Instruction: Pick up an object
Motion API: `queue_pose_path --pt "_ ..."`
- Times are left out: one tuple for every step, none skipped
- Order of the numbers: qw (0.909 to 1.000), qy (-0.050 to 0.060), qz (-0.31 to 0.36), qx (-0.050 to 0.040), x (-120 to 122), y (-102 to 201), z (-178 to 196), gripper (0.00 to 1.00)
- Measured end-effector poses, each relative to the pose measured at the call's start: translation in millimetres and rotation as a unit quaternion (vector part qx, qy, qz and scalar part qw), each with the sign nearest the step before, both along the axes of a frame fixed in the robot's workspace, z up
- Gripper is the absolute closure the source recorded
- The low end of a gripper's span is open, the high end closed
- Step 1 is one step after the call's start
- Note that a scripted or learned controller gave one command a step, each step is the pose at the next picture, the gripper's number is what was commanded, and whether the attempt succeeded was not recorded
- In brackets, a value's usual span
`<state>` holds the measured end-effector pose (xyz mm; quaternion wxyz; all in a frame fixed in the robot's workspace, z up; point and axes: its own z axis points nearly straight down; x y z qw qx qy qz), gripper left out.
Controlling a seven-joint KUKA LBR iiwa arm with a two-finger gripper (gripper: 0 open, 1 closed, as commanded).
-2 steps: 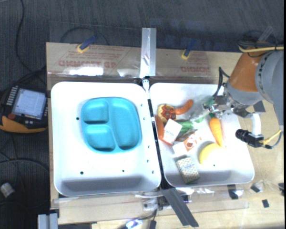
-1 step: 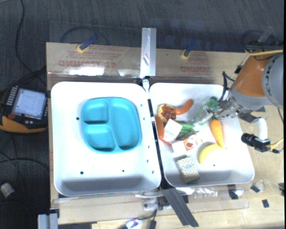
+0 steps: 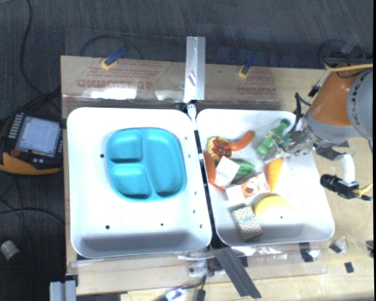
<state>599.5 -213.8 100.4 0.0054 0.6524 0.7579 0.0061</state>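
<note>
Green plastic bottle (image 3: 271,139), small, lying in far right part of right-hand shallow white bin (image 3: 313,193), just beside hand (image 3: 292,144) on the side away from the arm. Long axis slanted, cap end up toward bin's back corner, base down toward bin centre. Nearest thing to hand, so judged the likely target; only a short reach across needed.

Orange carrot-shaped plastic toy (image 3: 274,172) just below hand, toward front of bin, standing roughly upright in view, narrow tip downward. Second nearest candidate.

Hand low over bin's right rear area, at end of grey arm with orange band (image 3: 333,102) coming in from right. Spread of hand: cannot tell, too small and cluttered against bottle and bin wall. Nothing seen gripped.

Farther off from hand, toward bin centre: reddish sausage-shaped toy (image 3: 240,142), beyond bottle; white carton with orange print (image 3: 224,171) beyond that. Yellow lemon-shaped toy (image 3: 269,205) well below hand, toward front of bin; patterned small block (image 3: 247,223) farther still, near front wall.

Well apart from hand, across divider: left-hand white bin (image 3: 88,231) with light blue three-compartment plastic tray (image 3: 145,163).

Judgement: move turns on closing across bottle's short width, so hand needs turning to sit crosswise to slanted axis. Risk of nudging carrot toy or catching bin's right wall.
</note>
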Motion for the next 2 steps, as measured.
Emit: queue_pose_path --pt "0.9959 0.009 -0.090 -0.0006 -40 31 86 1.00" --pt "0.9979 0.010 -0.064 0.0002 -67 93 123 1.00"
